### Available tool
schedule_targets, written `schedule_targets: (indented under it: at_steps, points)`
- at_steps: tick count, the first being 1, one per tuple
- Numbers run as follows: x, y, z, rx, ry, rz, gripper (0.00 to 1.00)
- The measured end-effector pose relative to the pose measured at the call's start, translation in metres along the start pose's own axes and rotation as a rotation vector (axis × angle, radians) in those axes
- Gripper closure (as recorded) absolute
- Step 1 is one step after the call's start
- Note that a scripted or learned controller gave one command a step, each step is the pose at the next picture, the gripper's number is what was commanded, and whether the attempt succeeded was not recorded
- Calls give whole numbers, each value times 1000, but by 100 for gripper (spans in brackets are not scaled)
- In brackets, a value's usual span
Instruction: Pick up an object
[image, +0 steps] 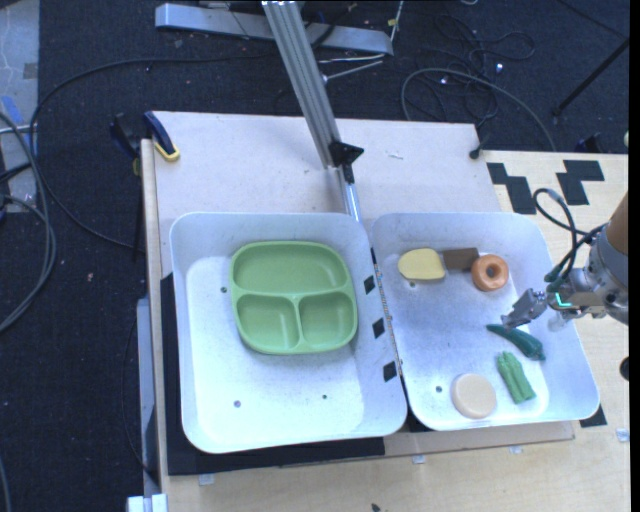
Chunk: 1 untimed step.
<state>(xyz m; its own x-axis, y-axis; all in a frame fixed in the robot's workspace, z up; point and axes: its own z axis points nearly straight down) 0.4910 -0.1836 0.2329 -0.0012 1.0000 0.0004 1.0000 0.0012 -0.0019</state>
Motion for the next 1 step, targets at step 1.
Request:
schedule_targets:
  at_steps: [1]
  points:
    - [0,0,0,-1,0,0,0]
